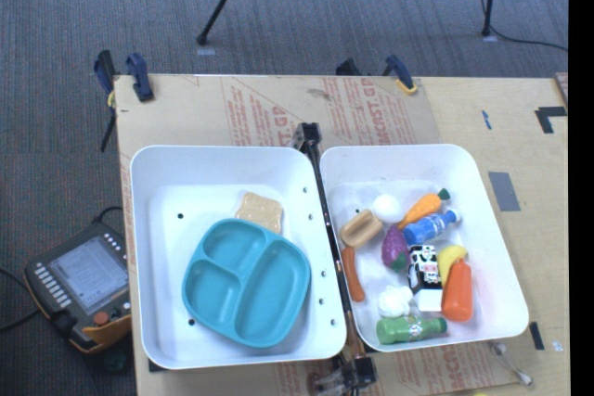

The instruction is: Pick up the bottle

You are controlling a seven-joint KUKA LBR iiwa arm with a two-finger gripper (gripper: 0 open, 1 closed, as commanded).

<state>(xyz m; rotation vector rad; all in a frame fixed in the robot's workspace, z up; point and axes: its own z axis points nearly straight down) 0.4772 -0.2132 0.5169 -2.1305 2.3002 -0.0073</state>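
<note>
The right shallow white bin [495,227] sits on the cardboard-covered table [278,107] toward its right edge, and it carries three bottle-shaped toys among a crowd of play food. The small blue-and-white plastic bottle [430,226] lies near the bin's middle, its long axis slanting from near-left to far-right with the blue cap toward the bin's far right corner; an orange plastic carrot [425,204] lies just beside it on the far side, on much the same slant. The orange plastic bottle [457,290] lies close to the bin's right wall, its long axis running near to far with the narrow neck toward the far edge; a yellow toy banana [449,259] touches its neck end. The green plastic bottle with a white label [411,328] lies along the bin's near wall, long axis left to right; which end bears its cap cannot be told. Between the blue and green bottles stands a black-and-white milk carton [425,270], with a purple toy eggplant [394,246] to its left.

The left shallow white bin [148,199] holds a teal divided plate [246,283]; a tan toast slice [260,210] lies at the plate's far rim.
</note>
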